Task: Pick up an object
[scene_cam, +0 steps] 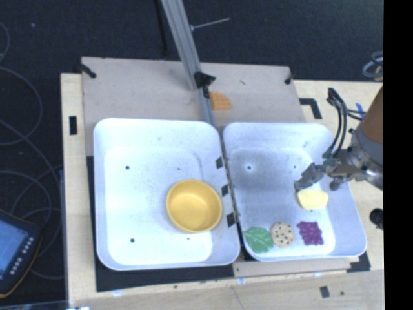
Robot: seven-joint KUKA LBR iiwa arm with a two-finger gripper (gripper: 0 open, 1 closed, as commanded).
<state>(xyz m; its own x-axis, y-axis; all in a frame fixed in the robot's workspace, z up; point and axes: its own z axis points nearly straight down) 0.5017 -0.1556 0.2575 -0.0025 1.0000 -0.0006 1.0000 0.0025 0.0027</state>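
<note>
In the right bin [271, 147], a pale yellow rounded piece [313, 200] lies near the right wall. My gripper [321, 182] hovers just above and behind it, open, one finger [308, 176] to the piece's left and the other to its right. Nothing sits between the fingers. Along the front wall of this bin lie a green leafy item [258, 239], a round cookie [282, 234] and a purple grape bunch [312, 232], side by side.
The left bin [129, 154] holds a yellow bowl [193, 205] near the divider. A slanted metal pole [184, 37] rises from behind the bins, with an orange tag [219, 101] at its foot. Cables hang by the arm's wrist [339, 118].
</note>
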